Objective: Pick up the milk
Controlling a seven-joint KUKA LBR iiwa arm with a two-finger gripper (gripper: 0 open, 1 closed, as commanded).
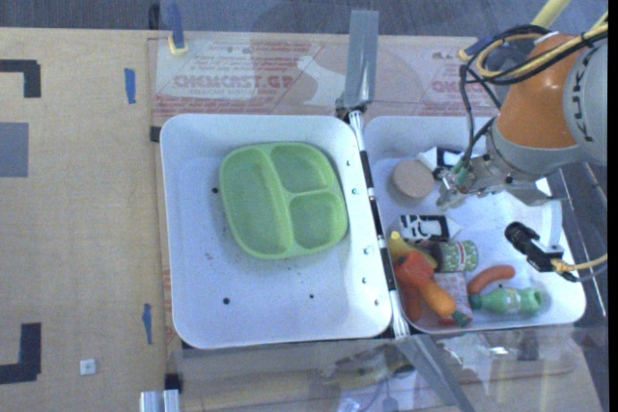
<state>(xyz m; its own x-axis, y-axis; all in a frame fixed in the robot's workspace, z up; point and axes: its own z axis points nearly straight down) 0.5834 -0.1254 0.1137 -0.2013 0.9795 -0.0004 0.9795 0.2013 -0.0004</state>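
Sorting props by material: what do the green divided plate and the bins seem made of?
Green divided plate: likely molded plastic, matte with a soft sheen, one even color. Left bin and right bin: apparently white plastic, smooth, with rounded molded corners.

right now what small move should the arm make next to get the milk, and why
Probably shift the gripper slightly left and toward the bin's near edge, then lower. In the camera view it sits beside the tan disc, apart from the black-and-white milk carton, which lies just past it toward the near edge.
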